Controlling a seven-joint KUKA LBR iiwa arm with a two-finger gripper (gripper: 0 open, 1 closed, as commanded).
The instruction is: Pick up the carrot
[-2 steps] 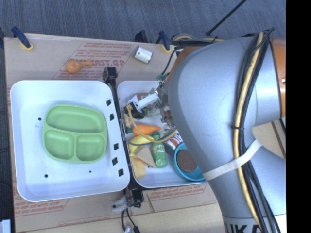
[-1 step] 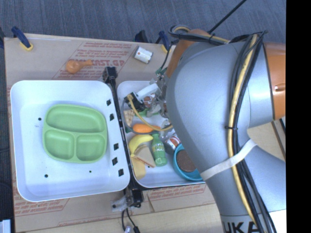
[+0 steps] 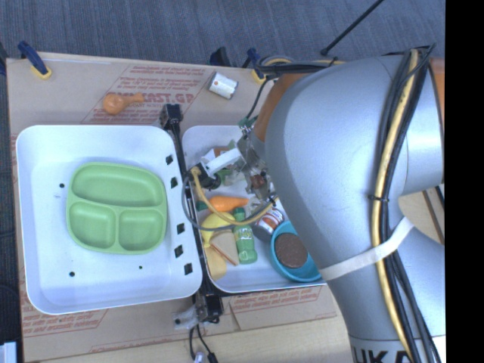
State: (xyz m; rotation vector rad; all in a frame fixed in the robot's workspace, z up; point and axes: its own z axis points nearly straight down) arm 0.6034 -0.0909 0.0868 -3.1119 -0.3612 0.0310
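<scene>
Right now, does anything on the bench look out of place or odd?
Yes. An orange spoon and a small white cylinder lie on the cardboard outside both bins. The right bin holds a jumble with the carrot in it, while the left bin holds a green divided plate.

The gripper hangs over the right bin, just above the carrot; a green tray sits in the left bin.
</scene>
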